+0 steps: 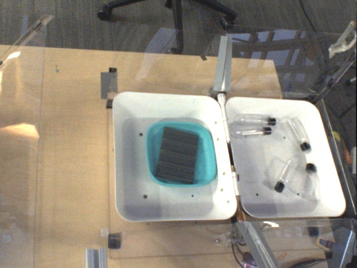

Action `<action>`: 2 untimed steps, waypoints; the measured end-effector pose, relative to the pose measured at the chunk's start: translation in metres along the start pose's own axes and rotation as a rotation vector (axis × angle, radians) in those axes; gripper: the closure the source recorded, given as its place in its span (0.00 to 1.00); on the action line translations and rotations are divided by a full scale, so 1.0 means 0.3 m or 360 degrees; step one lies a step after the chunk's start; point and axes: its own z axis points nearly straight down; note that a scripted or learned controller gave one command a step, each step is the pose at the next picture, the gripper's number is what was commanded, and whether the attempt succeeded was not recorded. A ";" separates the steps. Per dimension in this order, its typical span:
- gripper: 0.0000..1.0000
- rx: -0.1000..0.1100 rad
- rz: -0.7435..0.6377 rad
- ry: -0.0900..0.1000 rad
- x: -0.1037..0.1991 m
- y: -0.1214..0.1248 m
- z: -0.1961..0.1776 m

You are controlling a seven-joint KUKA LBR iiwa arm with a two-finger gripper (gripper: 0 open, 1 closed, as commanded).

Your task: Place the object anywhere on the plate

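Worktop [56, 166]: light wood, takes up most of the view, w/ clear plastic sheets over parts of it that catch glare at the left and top right. Beyond its far edge is grey carpet floor [56, 4] and the black star base of an office chair [177, 4].

Arm pose and tool state: can't tell from this view.

2 shallow white bins sit side by side, touching along their inner edges. The left bin [125, 166] and right bin [251, 166] are approx. the same size. A grey metal strip [222, 66] runs away from the seam between them toward the far edge.

Left bin: 1 teal plate [207, 149], squarish w/ rounded corners and a raised rim, roughly mid-bin. On it lies 1 dark grey block [177, 155], rectangular, ribbed across its top, turned a little off the plate's edges. It lies flat inside the rim, so the task's thing is on the plate.

Right bin: 5 clear vials w/ black caps, all lying down.
- 2 near the far-left corner, side by side, caps to the right: upper vial [254, 119], lower vial [251, 130].
- 1 far-right vial [297, 132], slanted, cap toward the near side.
- 1 middle vial [284, 175], slanted, cap at its near end.
- 1 near-right vial [310, 177], cap at its far end; its clear body is hard to make out against the white.

The vials are apart from the plate, across the seam.
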 end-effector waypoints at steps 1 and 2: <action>0.00 0.0004 0.0107 0.0000 -0.091 -0.111 -0.002; 0.00 0.0004 0.0340 -0.0001 -0.092 -0.106 -0.003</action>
